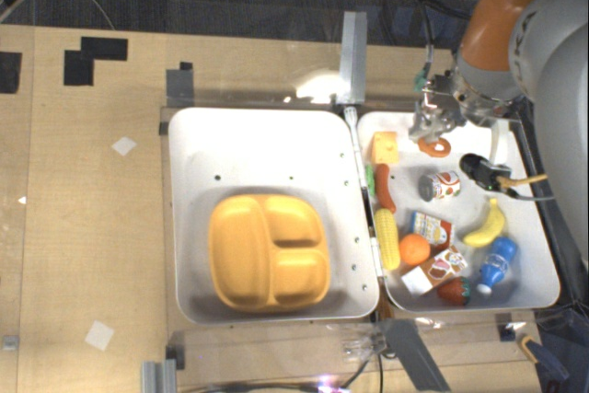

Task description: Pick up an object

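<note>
Yellow moulded tray point(269, 248), curved banana point(487, 225) — metal pincer point(429, 126) above orange ring point(433, 145)

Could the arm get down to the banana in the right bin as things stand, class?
Probably yes. The banana lies on top near the right bin's right side, with nothing over it. The gripper hangs at the bin's far end, and the blue bottle just beside the banana may crowd a grasp.

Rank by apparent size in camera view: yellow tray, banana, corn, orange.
1. yellow tray, by far the largest
2. corn and banana: similar length, too close to rank
3. orange, smallest
</note>
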Tool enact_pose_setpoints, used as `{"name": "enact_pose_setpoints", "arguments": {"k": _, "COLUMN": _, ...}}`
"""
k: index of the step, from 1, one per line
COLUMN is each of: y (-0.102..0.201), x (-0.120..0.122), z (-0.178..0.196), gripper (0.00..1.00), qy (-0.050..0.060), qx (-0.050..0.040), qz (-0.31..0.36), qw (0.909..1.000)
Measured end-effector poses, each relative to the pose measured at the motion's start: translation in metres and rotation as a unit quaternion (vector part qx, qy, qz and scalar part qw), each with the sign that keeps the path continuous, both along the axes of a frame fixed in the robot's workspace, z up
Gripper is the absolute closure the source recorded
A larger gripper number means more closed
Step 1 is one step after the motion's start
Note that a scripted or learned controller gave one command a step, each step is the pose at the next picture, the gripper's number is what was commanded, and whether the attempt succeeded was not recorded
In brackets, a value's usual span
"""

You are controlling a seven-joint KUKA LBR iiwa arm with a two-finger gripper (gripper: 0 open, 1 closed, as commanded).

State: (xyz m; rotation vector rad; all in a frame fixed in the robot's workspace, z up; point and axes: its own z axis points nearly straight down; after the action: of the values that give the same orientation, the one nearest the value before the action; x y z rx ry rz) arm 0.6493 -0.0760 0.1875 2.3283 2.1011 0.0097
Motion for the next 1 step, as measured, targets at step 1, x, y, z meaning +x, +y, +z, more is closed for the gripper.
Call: {"name": "enact_pose_setpoints", "arguments": {"k": 1, "y": -0.0097, "x": -0.0119, "z": 0.0106, "gripper": 1.0, "qy": 0.002, "qx": -0.0012, "qz": 0.051, "qw": 0.9987}}
